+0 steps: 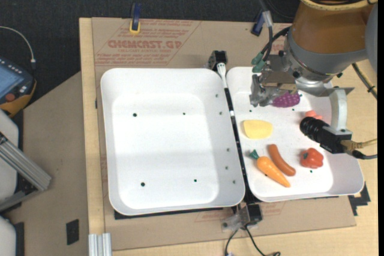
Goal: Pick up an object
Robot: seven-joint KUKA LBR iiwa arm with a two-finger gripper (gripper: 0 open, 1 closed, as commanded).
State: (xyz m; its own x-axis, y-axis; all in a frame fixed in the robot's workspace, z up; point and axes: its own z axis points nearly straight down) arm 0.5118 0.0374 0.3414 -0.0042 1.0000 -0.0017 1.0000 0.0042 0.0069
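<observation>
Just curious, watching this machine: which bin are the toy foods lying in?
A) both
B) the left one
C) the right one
C: the carrot, sausage, red pepper, yellow piece and purple grapes all lie in the right bin.

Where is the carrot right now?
The carrot lies in the right bin, near its front edge, right beside the sausage and below the yellow piece.
</observation>
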